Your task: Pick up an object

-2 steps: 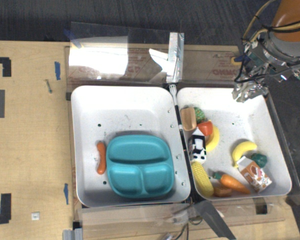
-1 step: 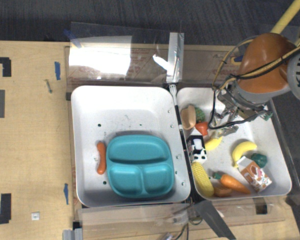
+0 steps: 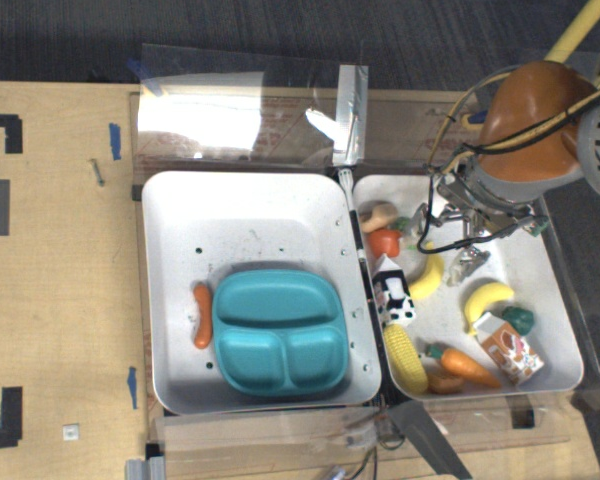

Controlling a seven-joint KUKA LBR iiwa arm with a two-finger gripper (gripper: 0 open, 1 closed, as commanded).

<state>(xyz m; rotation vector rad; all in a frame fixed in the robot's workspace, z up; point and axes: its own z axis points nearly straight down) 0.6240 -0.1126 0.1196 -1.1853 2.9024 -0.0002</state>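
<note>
My gripper [image 3: 469, 251] hangs low over the back of the right bin [image 3: 563, 293], under the orange wrist band. Just left of and below it lies a yellow banana [image 3: 427, 276], and a second yellow banana piece [image 3: 487, 300] lies in front of it. Further toys in this bin: a red vegetable [image 3: 384, 242], a tan piece [image 3: 379, 214], a black-and-white toy [image 3: 394, 296], a corn cob [image 3: 405, 356], a carrot [image 3: 467, 365], a small carton [image 3: 507, 350] and a green piece [image 3: 520, 319]. I see nothing clearly held in the gripper.
The left bin [image 3: 240, 218] holds a teal divided plate [image 3: 278, 330] and an orange sausage-shaped toy [image 3: 202, 315] beside it. A clear plastic sheet and a metal divider [image 3: 350, 113] stand behind the bins. The wooden bench [image 3: 50, 268] extends to the left.
</note>
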